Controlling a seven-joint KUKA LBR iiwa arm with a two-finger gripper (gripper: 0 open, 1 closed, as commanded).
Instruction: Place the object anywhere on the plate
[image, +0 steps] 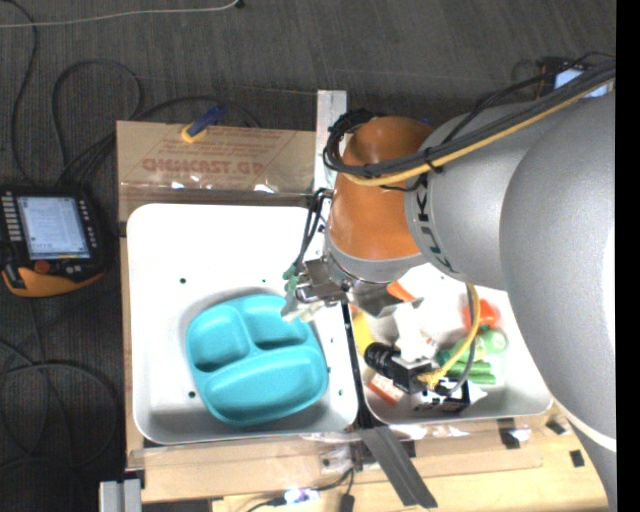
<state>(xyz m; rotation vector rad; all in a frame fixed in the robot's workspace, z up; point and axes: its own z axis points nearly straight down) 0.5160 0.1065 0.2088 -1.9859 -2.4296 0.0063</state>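
Two white bins are sitting on a bench over dark carpet, a teach pendant (48, 232) lying left. The turquoise divided plate (258, 357) is resting in the left bin (160, 250), its long axis running left-right. The gripper (300, 296) is hovering at its upper edge, its state impossible to tell. Toys are crowding the right bin (520, 405).

The bench (250, 470) shows as a pale wooden strip along the lower edge of the frame, under the two white bins. The left bin (160, 260) sits left of centre; the right bin (520, 408) touches it at lower right, much of it hidden by the arm. A flat cardboard sheet (220, 160) with red lettering lies above the left bin at upper centre, a blue clip (203, 121) on its top edge. Around them is dark carpeted floor (150, 40), with black cables (40, 390) and a handheld pendant (50, 240) at left.
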